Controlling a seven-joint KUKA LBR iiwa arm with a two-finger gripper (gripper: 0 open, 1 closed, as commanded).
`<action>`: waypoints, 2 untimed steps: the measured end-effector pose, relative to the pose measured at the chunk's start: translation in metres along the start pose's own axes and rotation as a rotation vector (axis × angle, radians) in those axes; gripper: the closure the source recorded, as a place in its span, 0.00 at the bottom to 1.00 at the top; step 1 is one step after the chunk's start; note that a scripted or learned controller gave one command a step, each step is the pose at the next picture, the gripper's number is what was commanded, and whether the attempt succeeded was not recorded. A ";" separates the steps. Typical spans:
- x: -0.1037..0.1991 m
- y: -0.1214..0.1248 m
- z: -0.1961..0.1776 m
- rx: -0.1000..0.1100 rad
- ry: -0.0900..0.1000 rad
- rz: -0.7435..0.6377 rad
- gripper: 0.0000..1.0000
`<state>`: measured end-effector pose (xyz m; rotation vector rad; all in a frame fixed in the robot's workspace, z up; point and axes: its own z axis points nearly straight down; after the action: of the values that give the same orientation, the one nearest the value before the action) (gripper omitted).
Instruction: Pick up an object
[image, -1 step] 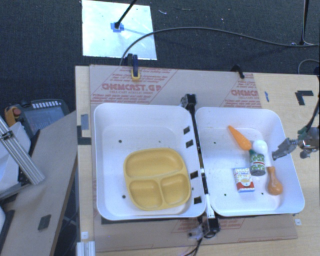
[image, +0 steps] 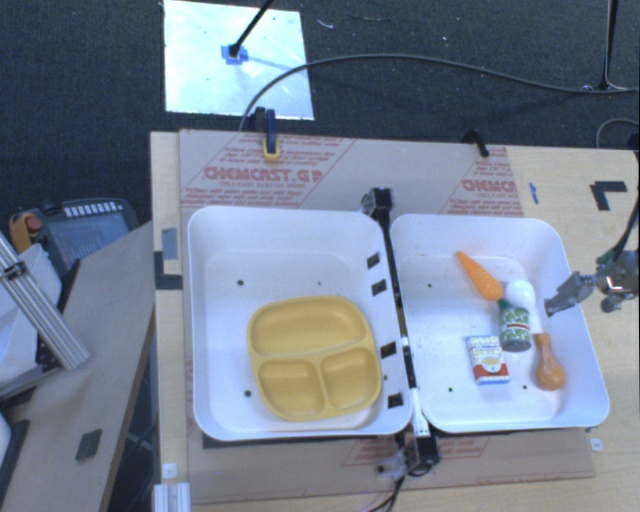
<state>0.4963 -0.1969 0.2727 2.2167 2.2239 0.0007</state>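
White plastic dominates the bench, where two shallow bins sit side by side on a sheet of printed cardboard. The left white bin (image: 215, 250) carries a yellow three-compartment plastic tray (image: 314, 356) lying flat toward its near side. The right white bin (image: 440, 250) holds four small items clustered at its right half: an orange toy carrot (image: 480, 277) lying at a slant toward the far side, a small bottle with a white cap and green label (image: 517, 315) just beside and below the carrot's tip, a small red-and-white carton (image: 487, 359) near the bottle's base, and an orange-tan toy drumstick (image: 546, 366) just to the right of the bottle. The grey two-finger gripper (image: 562, 295) reaches in over the right bin's right rim, its tip close to the bottle's cap but with nothing visibly between its fingers; whether they are spread or closed cannot be told at this size. A black cable (image: 400, 62) crosses the dark floor beyond the bench.
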 end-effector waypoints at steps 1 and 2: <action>0.004 0.002 0.042 0.002 0.001 0.002 0.00; -0.005 0.002 0.097 0.004 0.001 0.002 0.00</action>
<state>0.4988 -0.2025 0.1759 2.2218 2.2240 -0.0020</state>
